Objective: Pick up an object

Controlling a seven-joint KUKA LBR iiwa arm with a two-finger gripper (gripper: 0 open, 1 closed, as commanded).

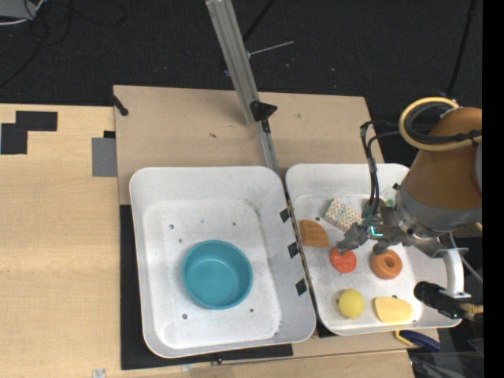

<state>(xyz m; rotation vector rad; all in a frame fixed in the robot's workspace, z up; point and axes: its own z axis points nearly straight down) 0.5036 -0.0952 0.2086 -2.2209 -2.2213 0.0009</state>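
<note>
My gripper (365,245) hangs low over the right bin (315,181), open, with nothing between its fingers. One dark finger (349,242) reaches toward a red tomato-like object (343,261), the other sits just above a brown doughnut (387,266). A patterned white item (340,210) lies just behind the gripper. An orange-brown slice (313,233) rests near the bin's left wall. A yellow lemon (351,303) and a pale yellow wedge (392,309) lie at the bin's front.
The left bin (157,187) holds a teal bowl (217,273). A metal rail (236,53) slants down toward the divide between the bins. The arm's orange band (445,160) and cables loom over the right bin's right side.
</note>
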